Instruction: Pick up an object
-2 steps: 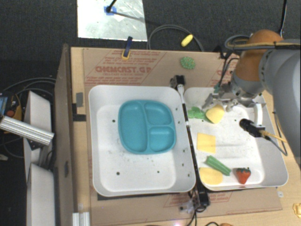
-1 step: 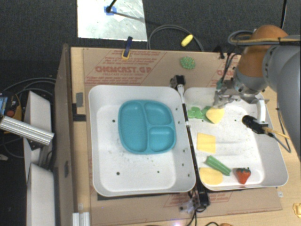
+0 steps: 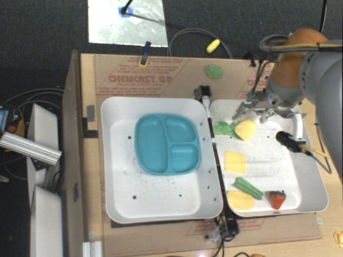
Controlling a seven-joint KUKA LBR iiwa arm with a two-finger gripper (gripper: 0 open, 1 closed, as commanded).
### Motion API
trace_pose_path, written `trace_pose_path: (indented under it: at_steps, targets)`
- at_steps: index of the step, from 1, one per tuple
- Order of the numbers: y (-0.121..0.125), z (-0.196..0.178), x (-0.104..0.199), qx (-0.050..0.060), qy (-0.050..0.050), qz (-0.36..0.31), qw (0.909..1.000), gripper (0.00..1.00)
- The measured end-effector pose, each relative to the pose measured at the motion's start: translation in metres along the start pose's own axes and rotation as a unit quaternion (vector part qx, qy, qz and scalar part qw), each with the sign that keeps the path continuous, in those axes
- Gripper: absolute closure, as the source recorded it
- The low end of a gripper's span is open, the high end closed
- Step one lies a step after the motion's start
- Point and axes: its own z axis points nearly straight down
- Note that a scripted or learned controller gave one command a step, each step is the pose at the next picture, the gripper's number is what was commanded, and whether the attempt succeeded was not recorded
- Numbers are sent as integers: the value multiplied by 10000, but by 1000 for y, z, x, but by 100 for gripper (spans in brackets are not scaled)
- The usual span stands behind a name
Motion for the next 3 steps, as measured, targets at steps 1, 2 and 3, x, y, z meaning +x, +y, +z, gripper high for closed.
trace_pose_path:
  at_steps: [1, 2, 3]
  targets:
    - [-2, 28, -21, 8, -4, 34, 10000, 0]
    - [0, 16, -20, -12, -6, 24, 10000, 100]
    - [0, 17, -20, -9, -8, 23, 10000, 0]
